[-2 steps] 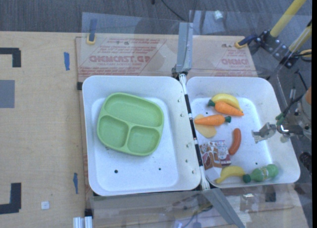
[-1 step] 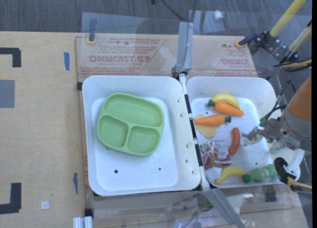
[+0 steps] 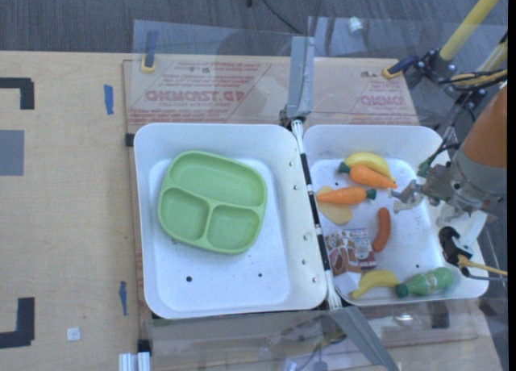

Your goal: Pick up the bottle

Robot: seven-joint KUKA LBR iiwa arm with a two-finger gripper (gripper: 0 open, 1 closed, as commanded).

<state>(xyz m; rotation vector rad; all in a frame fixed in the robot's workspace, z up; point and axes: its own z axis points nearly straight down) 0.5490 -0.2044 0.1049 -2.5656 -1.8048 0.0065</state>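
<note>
gripper (image 3: 413,193) hovers over the right bin's (image 3: 403,137) right edge, its opening impossible to judge from this angle and nothing seen in it. green bottle (image 3: 426,282) lies on its side in the bin's near right corner, long axis along the front edge, narrower end toward a banana (image 3: 376,281). likely light, smooth plastic, prone to roll; best taken across the body.

Grey arm with orange band (image 3: 492,139) enters from right, wrist angled down; two-finger metal gripper (image 3: 405,193) points left, fingers' spread unclear.
</note>
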